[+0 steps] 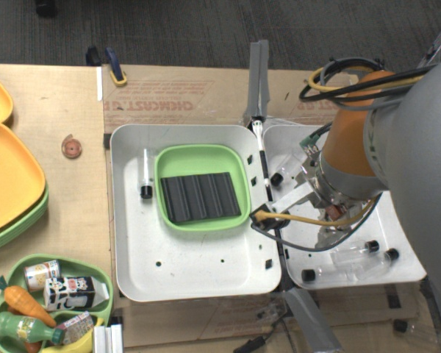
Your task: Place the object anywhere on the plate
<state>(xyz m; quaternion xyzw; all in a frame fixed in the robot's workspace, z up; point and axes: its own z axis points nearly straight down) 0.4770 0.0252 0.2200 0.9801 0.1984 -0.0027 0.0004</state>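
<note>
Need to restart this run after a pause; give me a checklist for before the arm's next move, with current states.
1. Green plate lies flat in the left bin: ok.
2. Plate floor free: not ok; a black ribbed slab covers most of it.
3. Object in the hand: cannot tell; the wrist hides most of it.
4. Arm over the plate: not ok; it is above the right bin.
5. Clear tube left of the plate, apart from its rim: ok.
</note>
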